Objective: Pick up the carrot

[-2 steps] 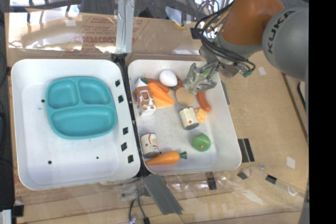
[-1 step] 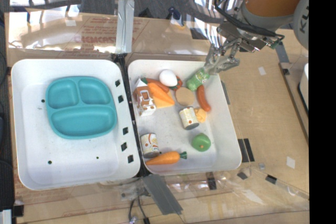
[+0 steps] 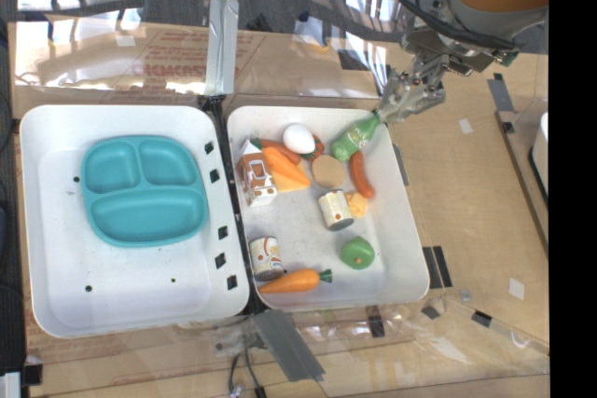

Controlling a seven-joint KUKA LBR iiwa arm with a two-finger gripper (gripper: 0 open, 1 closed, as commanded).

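Note:
The carrot (image 3: 291, 281), orange with a green stem end, lies on its side along the front wall of the right bin (image 3: 410, 238), next to a small can (image 3: 266, 256). My gripper (image 3: 403, 103) hangs over the bin's back right corner, far from the carrot. It is just beyond the cap end of a green bottle (image 3: 354, 139) that lies tilted there. Whether it touches the bottle is unclear.
The right bin also holds a white egg (image 3: 298, 138), an orange wedge (image 3: 287, 172), a small carton (image 3: 255, 180), a round bun (image 3: 327, 171), a sausage (image 3: 362, 175), a tin (image 3: 335, 209) and a green apple (image 3: 356, 253). A teal divided plate (image 3: 143, 188) sits in the left bin.

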